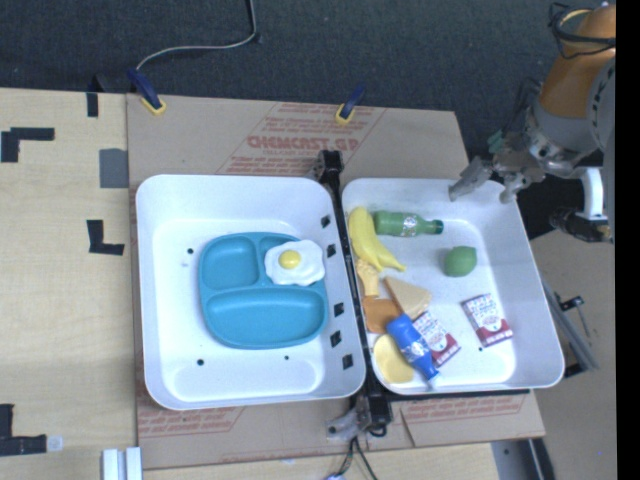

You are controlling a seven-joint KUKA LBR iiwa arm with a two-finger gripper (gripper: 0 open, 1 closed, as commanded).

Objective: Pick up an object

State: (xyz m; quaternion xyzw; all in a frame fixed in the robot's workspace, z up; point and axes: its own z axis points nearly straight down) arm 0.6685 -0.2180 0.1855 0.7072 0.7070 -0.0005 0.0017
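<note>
My gripper [488, 186] hangs over the back right rim of the right bin [535, 298], its two fingers spread open with nothing between them. Below it in that bin lie a green bottle [407, 225], a banana [365, 243], a green ball [460, 261], a cheese wedge [408, 295], a blue can [412, 346], a red-and-white packet [486, 319] and a second packet [438, 337]. The gripper touches none of them.
The left bin [160, 268] holds a blue divided tray [262, 298] with a fried egg toy [294, 263] at its back right corner. A black clamp [330, 163] joins the bins at the back. The arm's grey and orange body [580, 78] stands at the far right.
</note>
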